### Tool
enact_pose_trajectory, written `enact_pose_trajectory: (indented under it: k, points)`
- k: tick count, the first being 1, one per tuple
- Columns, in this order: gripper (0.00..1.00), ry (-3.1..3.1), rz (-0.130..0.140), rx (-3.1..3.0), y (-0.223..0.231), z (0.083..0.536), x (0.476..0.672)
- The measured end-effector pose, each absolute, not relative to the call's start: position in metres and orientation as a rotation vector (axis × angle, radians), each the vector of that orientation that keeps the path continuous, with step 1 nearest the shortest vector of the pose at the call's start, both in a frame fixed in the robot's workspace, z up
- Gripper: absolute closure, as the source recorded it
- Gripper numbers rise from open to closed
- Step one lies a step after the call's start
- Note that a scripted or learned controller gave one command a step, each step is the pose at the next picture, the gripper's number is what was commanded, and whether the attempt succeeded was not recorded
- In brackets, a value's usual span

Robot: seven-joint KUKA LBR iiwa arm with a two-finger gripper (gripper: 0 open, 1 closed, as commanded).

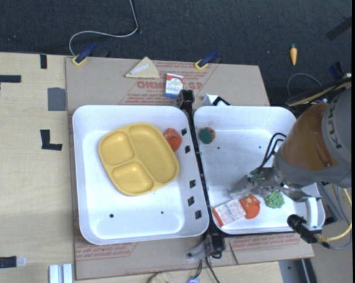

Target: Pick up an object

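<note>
Camera view: the gripper (pixel 261 178) is seen low in the right bin (pixel 242 119), tucked under the grey-and-orange arm (pixel 310 146). How it stands, wide or narrow, honestly can't be told, it's a dark blur from up here. Nothing is seen clamped in it.

Nearest things: a green lump (pixel 275 200) just beside it at about 5 o'clock, a red ball (pixel 250 206) at roughly 7 o'clock, touching a flat packet (pixel 227 213) further toward 8. The packet's long axis is laid from 8 to 2 o'clock. A teal ball (pixel 207 135) is parked well apart at 10 o'clock by the divider.

So the green lump is probably the easiest pick, a short shift toward 5. In the left bin, a yellow tray (pixel 139 158) and an orange ball (pixel 173 139) are left far off.
</note>
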State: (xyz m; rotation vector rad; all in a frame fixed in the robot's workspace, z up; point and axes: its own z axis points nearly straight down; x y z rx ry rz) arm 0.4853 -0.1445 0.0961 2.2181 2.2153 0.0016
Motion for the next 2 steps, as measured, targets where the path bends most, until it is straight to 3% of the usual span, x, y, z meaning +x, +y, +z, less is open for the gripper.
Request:
enact_pose_trajectory:
  k: [1, 2]
  points:
    - [0.00, 2.221, 0.002, 2.218, -0.106, 0.086, 0.515]
    - [0.00, 2.220, 0.002, 2.217, -0.094, 0.086, 0.560]
